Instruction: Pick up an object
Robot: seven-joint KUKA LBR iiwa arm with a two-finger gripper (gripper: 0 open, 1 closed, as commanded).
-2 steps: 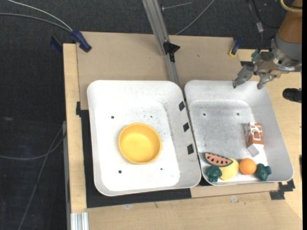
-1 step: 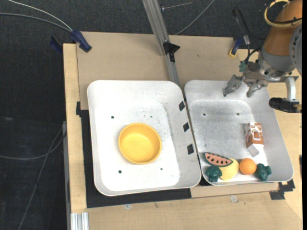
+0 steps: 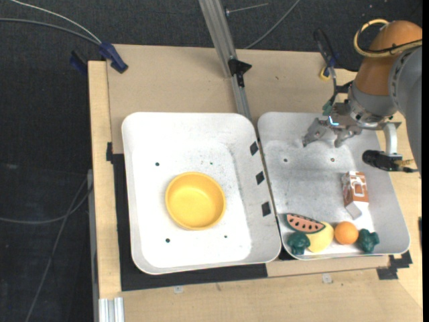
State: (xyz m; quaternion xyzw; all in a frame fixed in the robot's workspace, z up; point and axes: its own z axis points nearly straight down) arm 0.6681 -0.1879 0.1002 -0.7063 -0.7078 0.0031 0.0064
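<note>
My gripper (image 3: 328, 137) hangs over the back of the right bin (image 3: 301, 173), fingers spread open with nothing between them. Well in front of it lies a small brown and white carton (image 3: 355, 188) near the bin's right side. Along the front edge sit a watermelon slice (image 3: 306, 223), a yellow fruit (image 3: 322, 238), an orange (image 3: 346, 233) and two green broccoli pieces (image 3: 299, 242) (image 3: 367, 240). A yellow bowl (image 3: 195, 199) rests in the middle of the left bin (image 3: 147, 146).
A metal pole (image 3: 221, 39) slants across the bench behind the bins. Blue clamps (image 3: 115, 60) sit at the bench's back left corner. The middle of the right bin floor is bare between the gripper and the toys.
</note>
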